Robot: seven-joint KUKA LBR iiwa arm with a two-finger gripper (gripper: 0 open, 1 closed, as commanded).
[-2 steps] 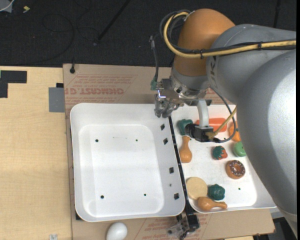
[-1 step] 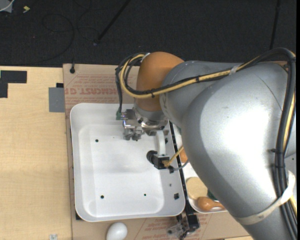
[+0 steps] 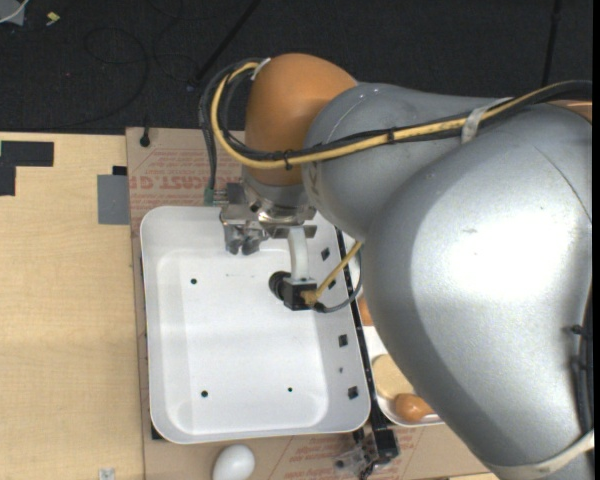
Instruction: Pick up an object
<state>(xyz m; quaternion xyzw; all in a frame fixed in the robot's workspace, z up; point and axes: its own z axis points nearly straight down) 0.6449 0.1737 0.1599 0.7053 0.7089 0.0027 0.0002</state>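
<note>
Overhead, the gripper (image 3: 243, 238) hangs above the far end of the left bin (image 3: 170, 318), its opening impossible to judge, while an orange object (image 3: 412, 406) lies well apart, down-right, in the right bin (image 3: 384, 400).

Red printed letters run along the brown cardboard sheet (image 3: 170, 163), just beyond the far rim of the left bin (image 3: 150, 298). They stand upside down to the camera; the part in sight looks like "CUST. GR", though not surely. More red print (image 3: 310, 454) lies on the cardboard at the bin's near edge, too small and cut off to read.
</note>
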